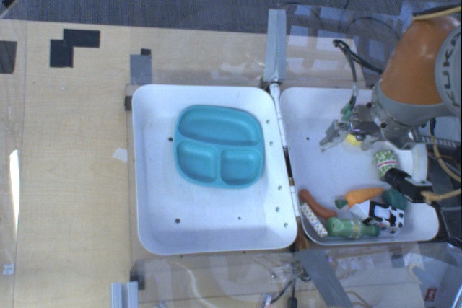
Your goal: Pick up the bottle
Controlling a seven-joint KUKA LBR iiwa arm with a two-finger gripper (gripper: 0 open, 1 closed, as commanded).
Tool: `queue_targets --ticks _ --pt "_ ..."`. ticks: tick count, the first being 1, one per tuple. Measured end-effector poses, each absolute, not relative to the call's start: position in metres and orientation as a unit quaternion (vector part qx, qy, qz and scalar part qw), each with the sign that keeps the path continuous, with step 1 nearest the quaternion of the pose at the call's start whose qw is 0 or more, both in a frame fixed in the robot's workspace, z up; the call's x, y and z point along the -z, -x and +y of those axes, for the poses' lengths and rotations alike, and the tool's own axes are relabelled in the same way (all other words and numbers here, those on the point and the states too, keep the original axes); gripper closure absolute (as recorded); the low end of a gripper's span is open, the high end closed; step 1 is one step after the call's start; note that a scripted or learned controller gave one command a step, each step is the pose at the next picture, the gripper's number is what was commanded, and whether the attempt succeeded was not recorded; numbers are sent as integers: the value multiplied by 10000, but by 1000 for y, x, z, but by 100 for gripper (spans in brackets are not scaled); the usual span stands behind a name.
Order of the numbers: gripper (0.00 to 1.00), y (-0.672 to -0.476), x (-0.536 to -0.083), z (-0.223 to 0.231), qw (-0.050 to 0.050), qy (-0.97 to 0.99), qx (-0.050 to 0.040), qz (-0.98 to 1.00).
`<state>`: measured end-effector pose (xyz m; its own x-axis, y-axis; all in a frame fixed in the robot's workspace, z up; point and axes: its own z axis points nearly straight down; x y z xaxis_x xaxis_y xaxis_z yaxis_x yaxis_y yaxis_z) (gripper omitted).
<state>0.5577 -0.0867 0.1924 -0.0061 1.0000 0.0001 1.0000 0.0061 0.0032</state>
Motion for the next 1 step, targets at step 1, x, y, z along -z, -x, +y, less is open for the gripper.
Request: queue_targets --ticks 1 --pt "0 -487 -184 21 3 -7371 -11 6758"
